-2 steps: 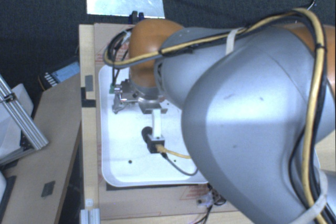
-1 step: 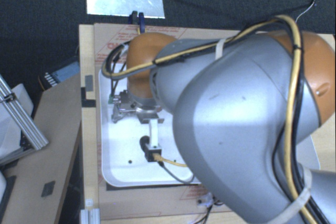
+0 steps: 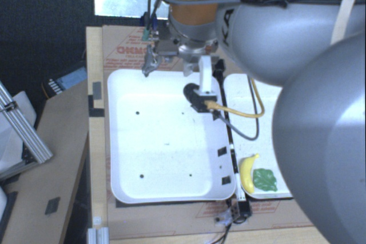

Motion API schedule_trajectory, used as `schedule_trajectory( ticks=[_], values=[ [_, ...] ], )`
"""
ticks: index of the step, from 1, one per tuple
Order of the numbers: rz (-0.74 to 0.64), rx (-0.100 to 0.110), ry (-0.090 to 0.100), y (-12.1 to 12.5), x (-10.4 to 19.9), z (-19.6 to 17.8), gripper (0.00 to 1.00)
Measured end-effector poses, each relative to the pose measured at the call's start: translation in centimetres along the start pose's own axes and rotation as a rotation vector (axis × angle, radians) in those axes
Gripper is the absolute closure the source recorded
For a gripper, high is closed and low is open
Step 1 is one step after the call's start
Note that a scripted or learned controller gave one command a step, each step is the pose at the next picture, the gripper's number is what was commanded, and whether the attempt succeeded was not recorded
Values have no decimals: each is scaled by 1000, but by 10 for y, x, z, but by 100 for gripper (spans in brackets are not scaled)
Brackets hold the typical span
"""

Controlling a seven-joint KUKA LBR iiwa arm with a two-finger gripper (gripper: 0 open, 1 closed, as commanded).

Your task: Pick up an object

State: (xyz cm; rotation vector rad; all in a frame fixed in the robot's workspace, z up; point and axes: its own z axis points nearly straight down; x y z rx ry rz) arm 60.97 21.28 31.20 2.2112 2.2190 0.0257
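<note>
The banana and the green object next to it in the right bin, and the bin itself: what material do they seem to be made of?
The banana looks like smooth plastic, a toy: even yellow, slight sheen. The green object seems soft or rubbery with a matte, uneven surface; too small to be sure. The right bin looks like thin moulded white plastic, with a rounded rim and a mild gloss.

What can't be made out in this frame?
- Right bin: mostly hidden by the arm, so any contents beyond the banana and green item are hidden.
- Green item: too small to identify; the arm hides its right edge.
- Hand: fingers are small and partly in shadow over the left bin; grip state unclear.
</note>
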Motion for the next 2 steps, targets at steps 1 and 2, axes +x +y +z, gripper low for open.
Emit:
schedule_trajectory(
  ticks=[1,2],
  values=[
    [-6,13,-5,-2,1,0,100],
    [-4,29,-7,-90,23,59,100]
  ],
)
